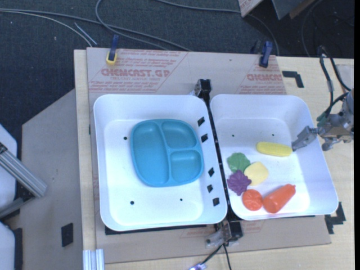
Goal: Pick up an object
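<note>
Several toy foods lie in the right bin [281, 112]: a long yellow piece [274, 148], a green piece [238, 161], a pale yellow piece [257, 173], a purple piece [238, 181], a red round piece [252, 199] and an orange piece [279, 198]. My gripper [310, 143] hangs over the bin's right rim, just right of the long yellow piece. It is open, nothing sits between its fingers, and one grey finger [302, 139] points toward the yellow piece.
The left bin [112, 207] holds a blue divided plate [166, 151]. A black divider strip [209, 145] runs between the bins. Cables [332, 77] trail above the arm at the right edge. Clamps [113, 55] hold the board at the back.
</note>
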Tool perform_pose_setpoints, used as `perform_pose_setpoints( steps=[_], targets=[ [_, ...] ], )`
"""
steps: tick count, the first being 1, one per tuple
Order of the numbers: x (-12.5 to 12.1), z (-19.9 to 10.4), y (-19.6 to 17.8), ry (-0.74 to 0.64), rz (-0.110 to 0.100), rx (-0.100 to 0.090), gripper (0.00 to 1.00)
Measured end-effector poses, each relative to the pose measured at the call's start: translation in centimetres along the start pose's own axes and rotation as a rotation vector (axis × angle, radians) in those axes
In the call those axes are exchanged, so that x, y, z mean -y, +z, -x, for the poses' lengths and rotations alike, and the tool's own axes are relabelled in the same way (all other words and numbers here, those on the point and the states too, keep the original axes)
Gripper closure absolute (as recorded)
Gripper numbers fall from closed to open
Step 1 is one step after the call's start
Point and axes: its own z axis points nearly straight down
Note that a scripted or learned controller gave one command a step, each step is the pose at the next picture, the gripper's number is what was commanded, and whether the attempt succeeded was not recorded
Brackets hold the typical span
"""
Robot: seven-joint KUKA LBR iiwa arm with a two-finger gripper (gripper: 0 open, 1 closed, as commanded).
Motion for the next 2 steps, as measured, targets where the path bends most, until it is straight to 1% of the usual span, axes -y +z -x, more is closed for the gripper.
perform_pose_setpoints(
  steps=[1,2],
  targets=[
    [-0.3,-0.1,-0.7,-0.004,0.012,0.003,0.0],
    [-0.2,0.7,3.9,-0.003,0.008,0.001,0.0]
  ],
)
